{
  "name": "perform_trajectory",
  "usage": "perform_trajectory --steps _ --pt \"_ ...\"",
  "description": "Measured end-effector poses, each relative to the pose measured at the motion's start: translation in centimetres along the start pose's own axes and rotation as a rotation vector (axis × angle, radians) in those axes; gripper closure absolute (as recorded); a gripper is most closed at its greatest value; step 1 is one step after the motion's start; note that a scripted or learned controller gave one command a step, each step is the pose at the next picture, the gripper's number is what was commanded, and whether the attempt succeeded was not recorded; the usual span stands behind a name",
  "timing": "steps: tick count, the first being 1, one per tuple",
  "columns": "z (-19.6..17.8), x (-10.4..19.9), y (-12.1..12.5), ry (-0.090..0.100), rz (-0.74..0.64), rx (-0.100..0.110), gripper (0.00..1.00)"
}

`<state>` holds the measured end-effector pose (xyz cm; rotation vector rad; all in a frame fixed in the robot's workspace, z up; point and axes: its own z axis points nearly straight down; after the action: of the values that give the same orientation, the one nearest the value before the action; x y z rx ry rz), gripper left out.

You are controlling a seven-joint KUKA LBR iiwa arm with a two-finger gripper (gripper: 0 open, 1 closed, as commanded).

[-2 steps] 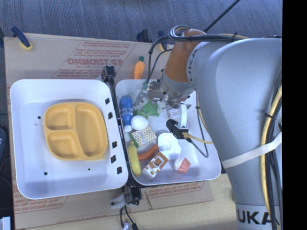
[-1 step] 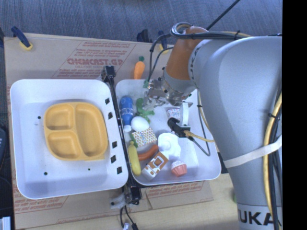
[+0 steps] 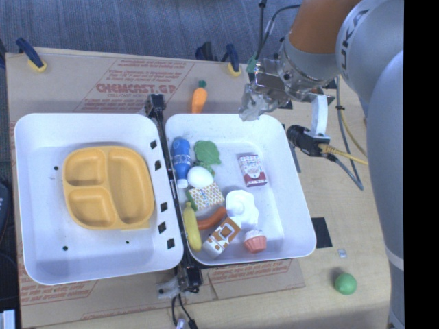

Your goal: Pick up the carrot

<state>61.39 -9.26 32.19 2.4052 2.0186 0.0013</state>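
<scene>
The left bin (image 3: 27, 184) holds a yellow divided tray (image 3: 108, 186) with three compartments, lying flat near the bin's middle. Black clips run down the seam where the two bins meet.

The carrot (image 3: 199, 99) lies outside both bins, on the cardboard sheet (image 3: 103, 81) that covers the bench (image 3: 343, 252), just beyond the far rim of the right bin (image 3: 291, 184) near its left corner. Its green top points away from the bin, and nothing touches it.

Inside the right bin, a cluster of toy foods sits along the left side: a blue bottle (image 3: 181, 154), a green leafy piece (image 3: 206, 152), a white egg (image 3: 200, 177), a patterned box (image 3: 206, 196), a banana (image 3: 192, 228), a red sausage (image 3: 211, 218) and a small carton (image 3: 222, 237). Further right are a white lumpy piece (image 3: 241, 206), a cupcake (image 3: 254, 240) and a red-and-white carton (image 3: 252, 169) lying apart from the rest.

The hand (image 3: 252, 108) hangs over the far rim of the right bin, well to the right of the carrot. It holds nothing visible, and whether it is apart or together cannot be told from this angle.

A green ball (image 3: 345, 283) rests on the bare bench at the near right.
</scene>
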Motion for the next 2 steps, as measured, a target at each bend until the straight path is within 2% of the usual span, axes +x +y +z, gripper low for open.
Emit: perform_trajectory --steps 1,2 --pt "8.0 1.8 -5.8 0.000 0.005 0.009 1.00" --pt "3.7 -2.9 -9.5 -0.001 0.172 0.005 1.00"
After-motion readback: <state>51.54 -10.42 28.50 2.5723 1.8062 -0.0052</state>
